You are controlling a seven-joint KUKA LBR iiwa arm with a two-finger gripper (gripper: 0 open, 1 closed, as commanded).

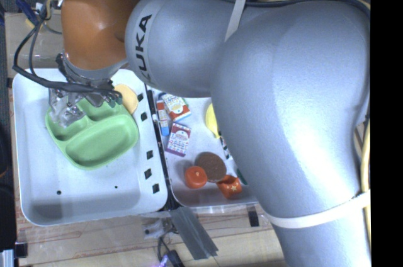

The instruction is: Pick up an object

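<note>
Gripper is down in the left bin, right over the far-left corner of the green tray, grip state impossible to tell.

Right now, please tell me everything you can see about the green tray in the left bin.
The green tray is pale green, looks like smooth plastic, and has rounded corners and a raised rim. A ridge divides it into a large compartment and a smaller one at the back left. It lies flat but turned at an angle on the floor of the left bin, toward the bin's rear. The gripper is down over its back left part. A yellow object sits by its rear right corner.
</note>
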